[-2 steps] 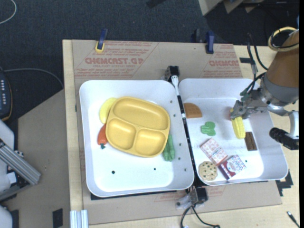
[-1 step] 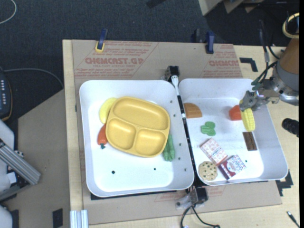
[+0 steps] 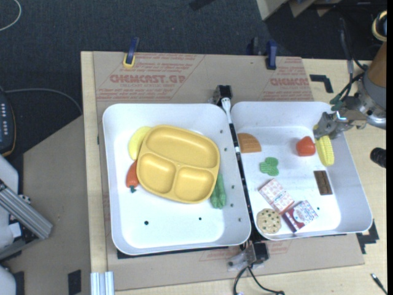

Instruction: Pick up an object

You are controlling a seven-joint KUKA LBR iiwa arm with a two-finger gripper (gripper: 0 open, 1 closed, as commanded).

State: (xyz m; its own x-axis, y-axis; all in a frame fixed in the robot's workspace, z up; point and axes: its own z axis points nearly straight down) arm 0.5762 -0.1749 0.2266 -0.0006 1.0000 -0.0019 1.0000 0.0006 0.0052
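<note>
Two white bins sat side by side on the tabletop [image 3: 92, 165]. The left bin [image 3: 123, 226] carried a big yellow divided tray [image 3: 178, 163], and it buried plenty: a yellow piece [image 3: 137, 141] poked out at its ten o'clock edge, a red-orange piece [image 3: 132, 176] at nine o'clock, a green piece [image 3: 218, 192] at four o'clock, all three too covered to name.

Over in the right bin [image 3: 350, 195] lay the pickings: a brown half-round piece [image 3: 249, 142] at the bin's ten o'clock, a green leafy bit [image 3: 269, 165] near centre, a red tomato-like ball [image 3: 306, 147] toward two o'clock, a corn cob [image 3: 325, 150] just beside it, a small brown block [image 3: 323, 182] at three o'clock, a patterned packet [image 3: 276, 195] and a cookie [image 3: 268, 220] at six o'clock, another small packet [image 3: 304, 212] at five o'clock.

The hand [image 3: 331, 124] hung at the bin's two o'clock rim, just above the corn cob, arm cut off by the frame's right side. Its fingers were a dark blur; open or closed, I couldn't tell, and nothing showed between them
</note>
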